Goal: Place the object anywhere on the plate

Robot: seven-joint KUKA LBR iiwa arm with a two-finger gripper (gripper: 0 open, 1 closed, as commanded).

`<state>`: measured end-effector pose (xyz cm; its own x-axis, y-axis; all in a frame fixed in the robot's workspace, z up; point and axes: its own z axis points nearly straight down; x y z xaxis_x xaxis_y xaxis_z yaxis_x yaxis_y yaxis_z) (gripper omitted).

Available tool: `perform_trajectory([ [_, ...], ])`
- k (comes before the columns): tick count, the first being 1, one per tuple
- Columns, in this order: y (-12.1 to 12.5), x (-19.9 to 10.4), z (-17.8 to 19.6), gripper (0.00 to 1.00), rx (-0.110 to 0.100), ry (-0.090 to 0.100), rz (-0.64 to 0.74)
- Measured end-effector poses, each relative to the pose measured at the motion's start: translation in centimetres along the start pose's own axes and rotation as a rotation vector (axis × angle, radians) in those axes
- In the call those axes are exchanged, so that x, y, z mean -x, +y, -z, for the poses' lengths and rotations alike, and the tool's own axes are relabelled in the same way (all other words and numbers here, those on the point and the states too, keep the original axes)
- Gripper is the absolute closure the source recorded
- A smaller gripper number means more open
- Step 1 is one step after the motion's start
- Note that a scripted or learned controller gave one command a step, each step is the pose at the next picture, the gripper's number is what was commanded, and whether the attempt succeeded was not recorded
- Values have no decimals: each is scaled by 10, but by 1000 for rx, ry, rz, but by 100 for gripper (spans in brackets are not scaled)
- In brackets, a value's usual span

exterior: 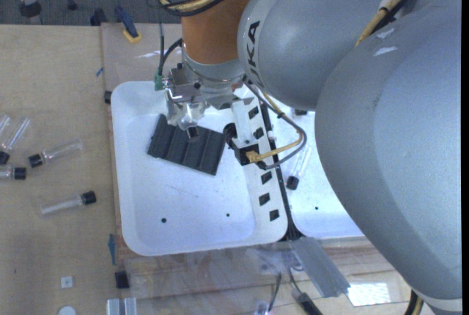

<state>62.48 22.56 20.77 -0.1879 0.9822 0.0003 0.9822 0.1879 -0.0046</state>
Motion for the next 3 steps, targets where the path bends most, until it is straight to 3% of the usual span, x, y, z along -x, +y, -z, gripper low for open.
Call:
perform_trajectory([
  [1, 31, 15, 65, 100, 5, 1, -535],
  [2, 40, 10, 136, 100, 5, 4, -972],
  [3, 8, 1, -10, 100, -1, 0, -713],
])
